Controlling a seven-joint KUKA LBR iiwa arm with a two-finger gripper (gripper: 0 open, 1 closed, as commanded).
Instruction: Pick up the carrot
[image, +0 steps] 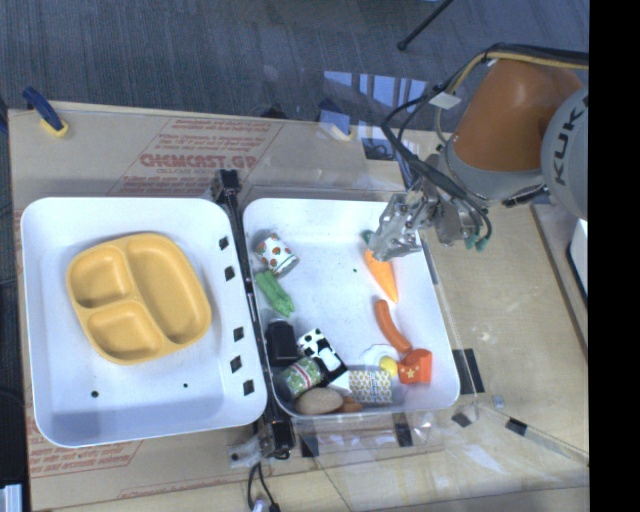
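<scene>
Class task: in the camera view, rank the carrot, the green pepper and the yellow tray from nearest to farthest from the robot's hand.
Measured from the hand at the right bin's upper right:
1. Carrot: directly below the hand, top end at the fingertips.
2. Green pepper: near the right bin's left wall.
3. Yellow tray: in the left bin, across the divider.

You are looking at a thick grey, smooth-shelled robot arm (560, 130) with a broad, rounded orange band (505, 105) above its wrist and part of a dark letter printed on the pale casing at the frame's edge. Thin black cables (415, 130) loop loosely beside the wrist, with a small white connector (443, 100) near their top. At the tip you see a compact, silvery metal two-finger gripper (385, 240), with small dark and greenish fittings (478, 232) clustered behind it.
</scene>
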